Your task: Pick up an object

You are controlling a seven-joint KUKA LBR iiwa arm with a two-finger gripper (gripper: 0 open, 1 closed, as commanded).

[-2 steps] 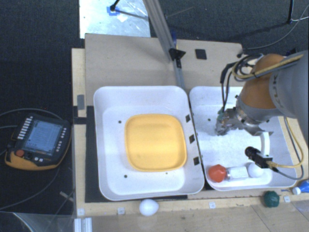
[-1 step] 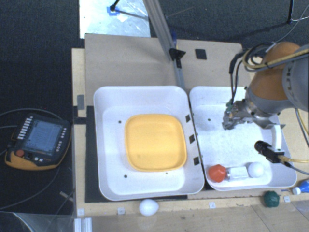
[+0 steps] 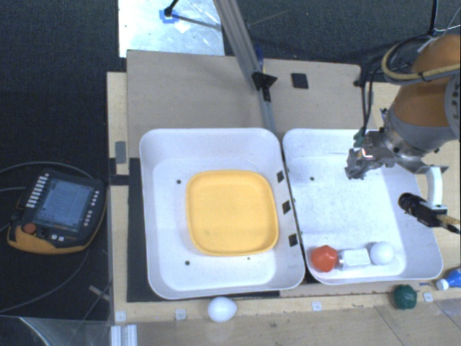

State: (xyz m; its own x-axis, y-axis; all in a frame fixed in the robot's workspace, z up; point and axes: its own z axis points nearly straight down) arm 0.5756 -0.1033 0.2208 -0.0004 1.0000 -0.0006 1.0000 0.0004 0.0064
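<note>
Over the right bin point(image 3: 414, 215), toward its far side, the gripper point(image 3: 358, 163) hangs; whether it is open or closed I cannot tell. Along the near wall lie an orange ball point(image 3: 324, 258), a white block point(image 3: 355, 257) and a white ball point(image 3: 381, 252), untouched. Picking seems not yet begun.

A yellow plate point(image 3: 233, 212) is seen at the left bin's point(image 3: 162, 265) centre. The gripper point(image 3: 356, 166) is poised over the right bin's point(image 3: 425, 265) far edge; an orange ball point(image 3: 324, 258) and a white ball point(image 3: 381, 252) are set along its near edge.
</note>
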